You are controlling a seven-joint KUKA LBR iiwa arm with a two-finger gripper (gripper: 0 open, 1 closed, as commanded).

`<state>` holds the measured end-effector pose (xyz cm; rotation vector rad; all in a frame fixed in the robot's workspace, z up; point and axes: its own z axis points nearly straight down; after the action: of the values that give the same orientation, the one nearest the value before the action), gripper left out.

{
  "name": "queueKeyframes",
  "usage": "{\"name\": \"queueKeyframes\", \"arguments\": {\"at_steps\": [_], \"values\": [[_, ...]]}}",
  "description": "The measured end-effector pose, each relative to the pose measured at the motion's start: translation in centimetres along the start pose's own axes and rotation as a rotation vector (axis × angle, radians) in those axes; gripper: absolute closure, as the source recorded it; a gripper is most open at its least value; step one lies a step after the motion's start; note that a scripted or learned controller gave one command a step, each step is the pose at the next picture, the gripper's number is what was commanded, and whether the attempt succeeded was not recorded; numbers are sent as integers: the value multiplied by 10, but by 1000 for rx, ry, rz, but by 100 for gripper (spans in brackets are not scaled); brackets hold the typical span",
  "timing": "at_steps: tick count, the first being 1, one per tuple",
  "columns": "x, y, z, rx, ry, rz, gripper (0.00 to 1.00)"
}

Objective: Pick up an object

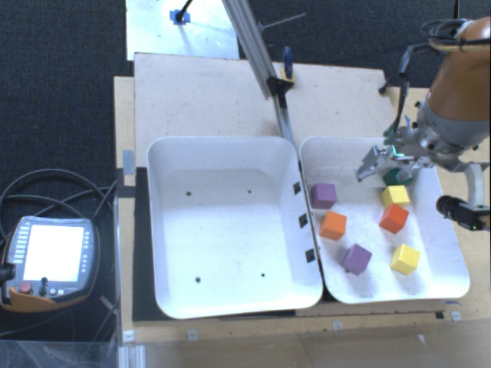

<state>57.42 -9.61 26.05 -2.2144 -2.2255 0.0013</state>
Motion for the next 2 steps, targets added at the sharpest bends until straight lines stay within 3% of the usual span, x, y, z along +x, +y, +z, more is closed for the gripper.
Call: {"name": "queueKeyframes", "arguments": {"at_steps": [1, 2], "values": [[0, 1, -2, -4, 0, 1, 0], [3, -2, 60, 2, 0, 3, 0]]}}
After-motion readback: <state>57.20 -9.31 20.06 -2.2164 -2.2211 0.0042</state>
